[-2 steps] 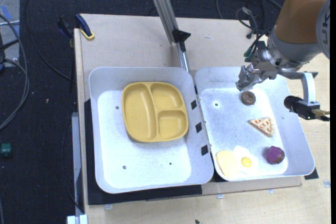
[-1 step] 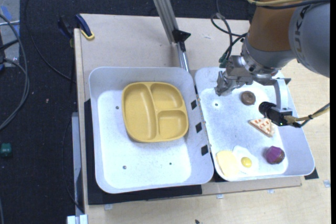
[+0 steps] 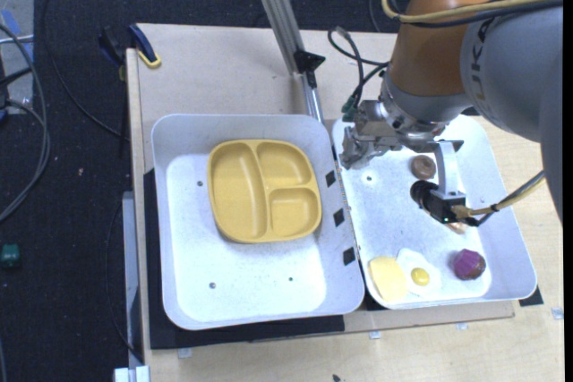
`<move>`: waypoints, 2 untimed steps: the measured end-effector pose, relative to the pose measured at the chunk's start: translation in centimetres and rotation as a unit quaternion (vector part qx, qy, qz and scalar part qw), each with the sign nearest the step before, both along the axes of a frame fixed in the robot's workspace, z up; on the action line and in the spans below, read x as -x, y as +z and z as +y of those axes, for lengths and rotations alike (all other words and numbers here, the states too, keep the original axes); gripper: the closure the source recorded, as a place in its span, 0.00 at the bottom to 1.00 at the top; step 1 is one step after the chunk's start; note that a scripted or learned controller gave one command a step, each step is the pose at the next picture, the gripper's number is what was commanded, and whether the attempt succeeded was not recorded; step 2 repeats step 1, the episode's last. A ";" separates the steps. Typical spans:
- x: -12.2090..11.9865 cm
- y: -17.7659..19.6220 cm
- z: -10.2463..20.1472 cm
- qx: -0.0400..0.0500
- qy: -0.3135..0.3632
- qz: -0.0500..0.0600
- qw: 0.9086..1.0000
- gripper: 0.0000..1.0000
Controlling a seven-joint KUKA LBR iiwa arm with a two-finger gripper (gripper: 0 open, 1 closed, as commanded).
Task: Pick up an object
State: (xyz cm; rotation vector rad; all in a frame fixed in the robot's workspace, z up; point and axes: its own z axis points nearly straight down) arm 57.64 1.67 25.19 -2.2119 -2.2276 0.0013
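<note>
Camera view: gripper [image 3: 360, 145] seen low over right bin [image 3: 501, 192], at its far-left corner, close to wall shared with left bin [image 3: 179, 219]. Whether anything is clamped cannot be told; tips blurred against bin floor.

Nothing visible directly beneath gripper. Candidate objects lie toward viewer and rightward of it: small brown round piece [image 3: 423, 165] nearest, just right; fried egg [image 3: 419, 273] and yellow slice [image 3: 388, 278] well below; purple ball [image 3: 468, 264] farthest, diagonal.

Yellow divided plate [image 3: 264, 190] lies left of gripper, across bin wall.

Judgement: brown piece offers shortest approach, rightward shift needed.

Yellow divided plate [image 3: 265, 190] in left bin [image 3: 179, 219]
</note>
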 end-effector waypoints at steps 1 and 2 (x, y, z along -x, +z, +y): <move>-0.4 -1.4 6.1 0.000 0.001 0.000 1.000 1.00; -0.4 -1.4 6.1 0.000 0.001 0.000 1.000 1.00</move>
